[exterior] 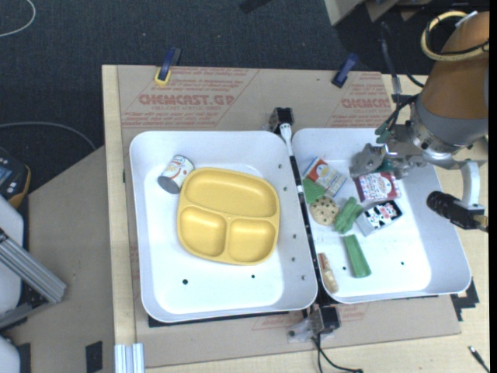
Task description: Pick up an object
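Gripper [371, 162] hung over the far part of the right bin [443, 274], just above a red-and-white packet [376, 186]; couldn't tell its state. Green pieces [353, 239] and a cookie [324, 208] lay nearer. Yellow divided tray [228, 214] sat in the left bin [155, 286].

Beneath the gripper [371, 162], small packets and green plastic pieces [349, 231] crowd the right white bin's [435, 274] left half; bare floor lies open further right.
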`<move>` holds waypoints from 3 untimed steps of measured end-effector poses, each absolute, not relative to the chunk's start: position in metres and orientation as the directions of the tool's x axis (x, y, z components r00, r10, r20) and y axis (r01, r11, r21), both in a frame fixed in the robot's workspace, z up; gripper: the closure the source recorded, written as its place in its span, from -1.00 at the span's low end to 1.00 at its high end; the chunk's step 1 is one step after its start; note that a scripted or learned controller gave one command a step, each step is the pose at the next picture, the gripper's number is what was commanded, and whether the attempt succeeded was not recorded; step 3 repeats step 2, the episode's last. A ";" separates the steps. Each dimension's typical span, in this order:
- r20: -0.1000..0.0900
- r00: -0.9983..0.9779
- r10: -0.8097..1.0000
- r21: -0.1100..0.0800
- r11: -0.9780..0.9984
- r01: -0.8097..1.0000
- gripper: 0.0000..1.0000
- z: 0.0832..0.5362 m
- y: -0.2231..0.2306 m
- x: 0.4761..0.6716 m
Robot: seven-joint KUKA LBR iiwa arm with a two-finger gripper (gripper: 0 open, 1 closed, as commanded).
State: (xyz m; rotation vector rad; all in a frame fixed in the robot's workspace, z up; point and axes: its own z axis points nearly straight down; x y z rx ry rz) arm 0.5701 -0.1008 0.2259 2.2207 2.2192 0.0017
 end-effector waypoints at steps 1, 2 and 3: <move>0.000 -0.002 1.000 0.003 0.002 1.000 1.00 0.231 -0.090 0.584; 0.001 -0.001 1.000 -0.002 0.001 1.000 1.00 0.232 -0.085 0.572; 0.001 -0.001 1.000 -0.002 0.001 1.000 1.00 0.232 -0.085 0.572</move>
